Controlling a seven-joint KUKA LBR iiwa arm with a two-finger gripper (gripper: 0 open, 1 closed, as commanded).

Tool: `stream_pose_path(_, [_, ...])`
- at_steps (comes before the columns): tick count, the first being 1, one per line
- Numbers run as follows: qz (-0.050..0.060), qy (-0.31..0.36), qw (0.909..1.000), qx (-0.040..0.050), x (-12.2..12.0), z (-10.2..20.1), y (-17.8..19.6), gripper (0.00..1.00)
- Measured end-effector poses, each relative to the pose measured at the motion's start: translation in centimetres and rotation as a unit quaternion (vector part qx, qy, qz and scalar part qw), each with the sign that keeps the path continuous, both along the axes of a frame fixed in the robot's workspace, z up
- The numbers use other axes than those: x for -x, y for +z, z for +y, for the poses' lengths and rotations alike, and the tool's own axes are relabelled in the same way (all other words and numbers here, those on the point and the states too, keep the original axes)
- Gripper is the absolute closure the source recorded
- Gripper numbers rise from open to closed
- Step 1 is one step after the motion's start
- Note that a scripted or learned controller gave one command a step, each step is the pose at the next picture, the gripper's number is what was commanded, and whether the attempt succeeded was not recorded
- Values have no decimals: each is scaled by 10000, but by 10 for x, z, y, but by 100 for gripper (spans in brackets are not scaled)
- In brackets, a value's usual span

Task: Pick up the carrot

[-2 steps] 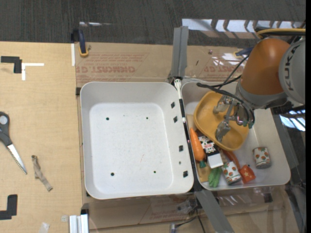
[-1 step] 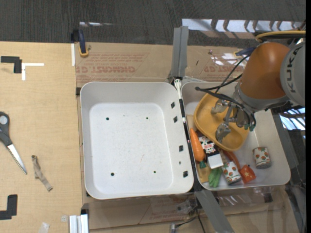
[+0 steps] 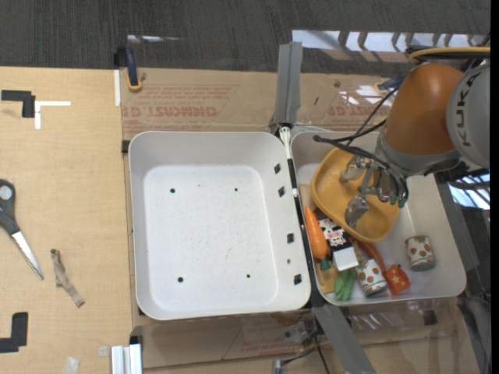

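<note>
While the scissors (image 3: 15,232) and a scrap (image 3: 66,277) lie far left on the counter (image 3: 62,170), well apart from the work, the left bin (image 3: 207,220) holds nothing that matters here. Against the divider, at the right bin's (image 3: 448,232) left wall, lies the carrot (image 3: 315,233), running lengthwise along that wall. Just right of it sit a small printed box (image 3: 337,240), a green piece (image 3: 344,285), two cans (image 3: 373,276) and a yellow bowl (image 3: 355,195).

Above the bowl hangs the end effector (image 3: 368,193); whether its fingers are spread or closed I cannot tell, and nothing is seen in its grip.

A good pick probably means shifting left and down the view, turning the fingers across the carrot's width, and descending near its middle. Room is tight: the wall hugs one side and the box crowds the other, so a finger may strike either. The bowl rim stands between tool and target, so lifting clear first seems wise. More open floor lies at the far right, by a lone can (image 3: 420,252).
</note>
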State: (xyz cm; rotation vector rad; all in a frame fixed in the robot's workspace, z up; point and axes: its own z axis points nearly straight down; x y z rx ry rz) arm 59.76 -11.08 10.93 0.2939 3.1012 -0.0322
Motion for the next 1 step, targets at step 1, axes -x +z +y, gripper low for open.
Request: stream_pose_path(1, [69,-7,10000,-11,-34,0,-4,0])
